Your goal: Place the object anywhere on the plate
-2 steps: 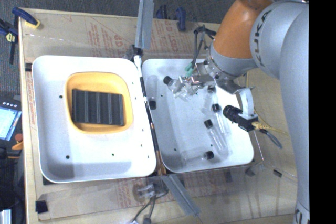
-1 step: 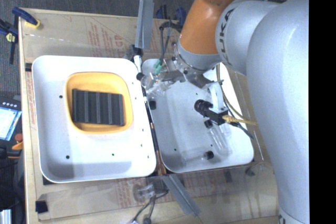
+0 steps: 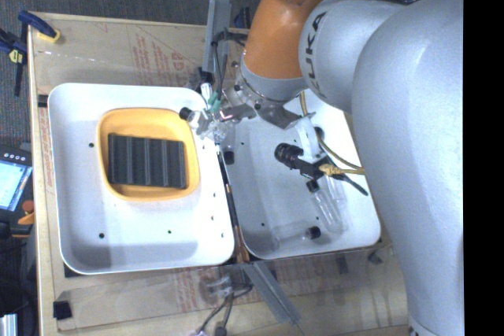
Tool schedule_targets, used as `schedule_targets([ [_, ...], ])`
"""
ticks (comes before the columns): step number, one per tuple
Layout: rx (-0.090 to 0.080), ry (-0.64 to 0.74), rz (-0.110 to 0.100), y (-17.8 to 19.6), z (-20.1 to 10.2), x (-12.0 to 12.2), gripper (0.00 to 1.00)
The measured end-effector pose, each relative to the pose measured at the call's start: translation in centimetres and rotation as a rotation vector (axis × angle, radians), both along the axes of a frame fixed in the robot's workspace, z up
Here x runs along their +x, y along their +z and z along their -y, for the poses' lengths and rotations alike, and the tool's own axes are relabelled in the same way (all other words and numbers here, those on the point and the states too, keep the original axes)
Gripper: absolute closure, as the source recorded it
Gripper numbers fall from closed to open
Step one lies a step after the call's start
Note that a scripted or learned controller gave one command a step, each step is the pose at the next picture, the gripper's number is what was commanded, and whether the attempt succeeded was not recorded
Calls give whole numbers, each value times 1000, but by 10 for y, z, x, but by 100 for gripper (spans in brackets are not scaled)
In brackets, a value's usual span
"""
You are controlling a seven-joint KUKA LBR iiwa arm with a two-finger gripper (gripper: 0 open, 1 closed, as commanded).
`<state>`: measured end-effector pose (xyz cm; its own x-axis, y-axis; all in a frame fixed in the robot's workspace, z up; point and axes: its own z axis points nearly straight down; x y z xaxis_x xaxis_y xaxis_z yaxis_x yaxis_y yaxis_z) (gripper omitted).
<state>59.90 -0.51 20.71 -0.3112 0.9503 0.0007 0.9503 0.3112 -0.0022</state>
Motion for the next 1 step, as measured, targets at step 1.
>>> schedule_targets([
  [1, 0, 0, 0, 0, 0, 0, 0],
])
